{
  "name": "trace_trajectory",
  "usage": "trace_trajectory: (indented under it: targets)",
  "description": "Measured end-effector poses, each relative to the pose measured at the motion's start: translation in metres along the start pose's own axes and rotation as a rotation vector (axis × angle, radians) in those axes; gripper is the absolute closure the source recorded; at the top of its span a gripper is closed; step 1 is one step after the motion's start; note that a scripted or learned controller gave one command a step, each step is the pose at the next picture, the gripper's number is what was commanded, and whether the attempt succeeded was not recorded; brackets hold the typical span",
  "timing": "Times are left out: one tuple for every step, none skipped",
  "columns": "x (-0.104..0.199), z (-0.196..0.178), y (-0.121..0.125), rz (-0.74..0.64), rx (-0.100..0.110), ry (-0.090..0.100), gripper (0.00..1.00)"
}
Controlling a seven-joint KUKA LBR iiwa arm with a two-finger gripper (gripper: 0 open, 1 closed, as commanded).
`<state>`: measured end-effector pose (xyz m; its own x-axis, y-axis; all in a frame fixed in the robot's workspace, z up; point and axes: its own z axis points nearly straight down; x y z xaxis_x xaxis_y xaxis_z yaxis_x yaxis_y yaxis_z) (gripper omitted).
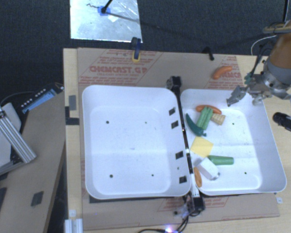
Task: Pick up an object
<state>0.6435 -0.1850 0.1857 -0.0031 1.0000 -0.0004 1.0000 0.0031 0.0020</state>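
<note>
Hovering above the far right corner of the right bin [262, 178], the gripper [238, 97] hangs from the grey and orange arm with nothing between its fingers; whether they are spread or closed is not something this slanted view lets me tell, since the tip is small and dark against the bin rim.

To do the pick well, the gripper should travel down and to the view's left, settle over a single object that has free space on two sides, and line its fingers across the object's narrow width before descending. The green cylinder [220, 160] looks the fairest target, lying apart from most neighbours on bare bin floor. The cluster nearer the gripper is riskier: an orange piece [207, 108], a green block [205, 117], a tan piece [218, 119] and a dark green curved piece [193, 124] touch or overlap one another.

Farther off lie a yellow square [202, 146], a white block [208, 169] and a small orange piece [198, 177] against the divider. An orange sausage-shaped object [222, 72] rests outside the bins on the board, beyond the gripper.
</note>
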Motion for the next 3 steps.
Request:
trace_trajectory:
  targets:
    - [0.035, 0.103, 0.027, -0.004, -0.003, 0.002, 0.00]
    - [0.032, 0.081, 0.032, -0.005, -0.019, -0.001, 1.00]
    - [0.105, -0.030, 0.022, -0.008, -0.011, 0.002, 1.00]
